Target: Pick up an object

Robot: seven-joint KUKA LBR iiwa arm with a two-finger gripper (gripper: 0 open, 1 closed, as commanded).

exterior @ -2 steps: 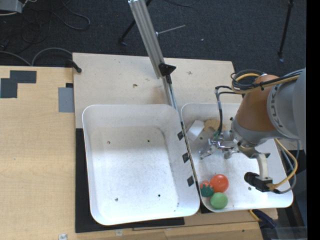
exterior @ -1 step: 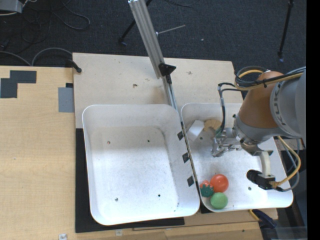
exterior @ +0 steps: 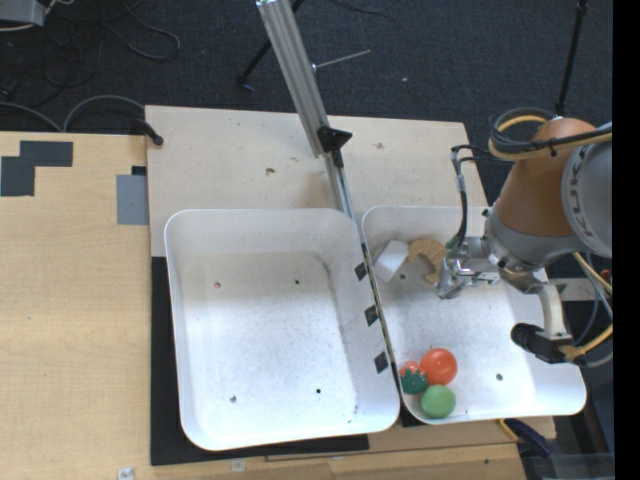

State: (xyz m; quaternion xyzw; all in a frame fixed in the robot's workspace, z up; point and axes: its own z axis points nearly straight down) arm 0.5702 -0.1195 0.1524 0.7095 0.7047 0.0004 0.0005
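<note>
Two white bins (exterior: 200, 258), gripper (exterior: 452, 278) over right bin, no legible writing

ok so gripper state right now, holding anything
gripper: cannot be told; it sits low in the right bin next to a tan object.

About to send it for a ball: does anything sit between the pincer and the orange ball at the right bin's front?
Nothing visible. The pincer hangs near a tan lump at the back; bare white bin floor runs from it to the round orange ball. A green ball touches its front.
</note>
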